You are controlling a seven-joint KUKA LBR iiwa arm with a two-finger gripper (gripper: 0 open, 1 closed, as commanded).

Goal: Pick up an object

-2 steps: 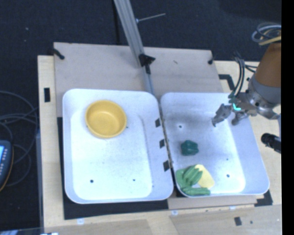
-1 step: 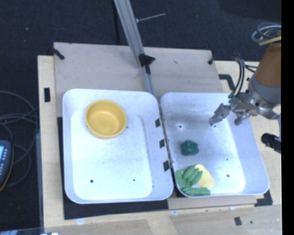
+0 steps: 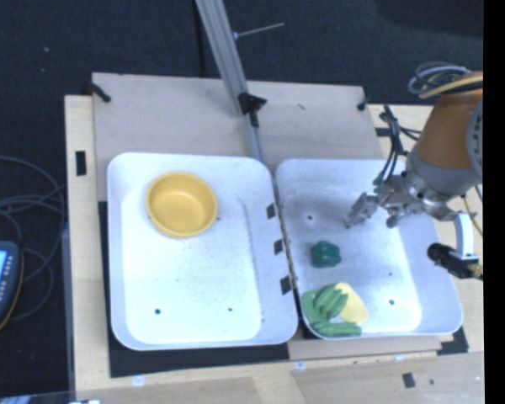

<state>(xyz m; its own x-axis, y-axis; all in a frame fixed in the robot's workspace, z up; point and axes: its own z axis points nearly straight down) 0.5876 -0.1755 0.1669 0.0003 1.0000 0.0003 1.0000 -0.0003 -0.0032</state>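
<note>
**Operator:** Where are the objects, relative to the gripper?

**Describer:** You are looking down at a slant on two shallow white bins side by side. The gripper (image 3: 375, 209) hangs over the upper middle of the right bin (image 3: 408, 251), at the end of the grey arm (image 3: 444, 154), which reaches in from the right with its orange band above the wrist. A small dark green object (image 3: 325, 254) lies on the bin floor below and to the left of the gripper, near but apart from it. Further toward the front edge of the same bin, a green and yellow object (image 3: 335, 308) rests in the front left corner, well apart from the gripper. A yellow bowl (image 3: 182, 204) sits upright in the upper left part of the left bin (image 3: 194, 293), well apart from the arm.

**Operator:** And the gripper itself? What does it hold or touch?

**Describer:** You can see two fingers (image 3: 358, 211) pointing left and slightly down, spread with a clear gap of bare white bin floor between them. So the gripper is parted and nothing sits between the fingers. No object touches them. Whether the fingertips reach the bin floor cannot be told from this angle.
</note>
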